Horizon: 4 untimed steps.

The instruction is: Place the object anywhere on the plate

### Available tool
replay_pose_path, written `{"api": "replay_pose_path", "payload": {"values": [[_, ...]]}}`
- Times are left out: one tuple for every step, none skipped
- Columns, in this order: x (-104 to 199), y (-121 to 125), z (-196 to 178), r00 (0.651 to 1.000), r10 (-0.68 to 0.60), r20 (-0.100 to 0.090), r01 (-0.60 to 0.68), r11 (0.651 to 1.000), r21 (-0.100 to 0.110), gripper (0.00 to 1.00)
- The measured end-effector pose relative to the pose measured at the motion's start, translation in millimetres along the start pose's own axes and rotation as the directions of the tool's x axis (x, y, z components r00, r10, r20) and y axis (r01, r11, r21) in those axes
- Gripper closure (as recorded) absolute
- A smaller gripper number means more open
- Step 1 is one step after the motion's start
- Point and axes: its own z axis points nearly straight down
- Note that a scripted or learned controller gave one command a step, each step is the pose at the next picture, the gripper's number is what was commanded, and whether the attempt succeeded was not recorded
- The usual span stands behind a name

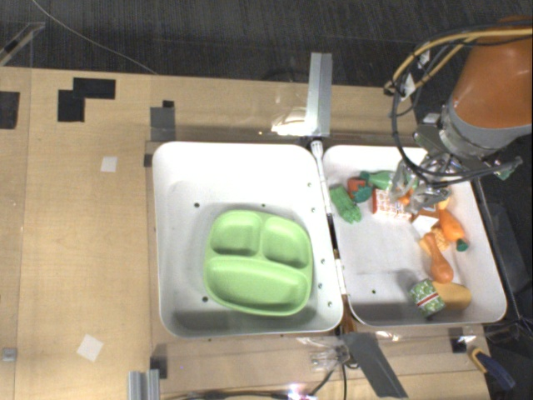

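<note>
Pick-up step: gripper (419, 192), finger state not discernible, poised over toy food (391, 203) in right bin (491, 302), well right of green plate (259, 262). Next: secure one item, carry leftward onto plate.

A single fixed camera looked down on the light wooden bench (75, 248) from above, tilted slightly so the dark carpeted floor (208, 15) showed along the top. Both shallow white bins sat in frame, the left bin (179, 173) near centre and the right bin (375, 265) toward the right. The grey arm with orange band (491, 82) entered from the upper right. Range was moderate.
</note>
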Motion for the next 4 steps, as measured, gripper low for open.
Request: {"api": "replay_pose_path", "payload": {"values": [[6.4,70.0,-23.5,0.993,0.121,0.000,-0.121,0.993,-0.001,1.00],[-0.3,127.2,9.4,0.994,0.110,-0.003,-0.110,0.994,-0.006,1.00],[-9.3,140.6,-30.8,1.000,-0.030,0.001,0.030,1.000,-0.001,1.00],[-22.2,154.8,-59.3,1.000,-0.015,0.002,0.015,1.000,0.000,1.00]]}}
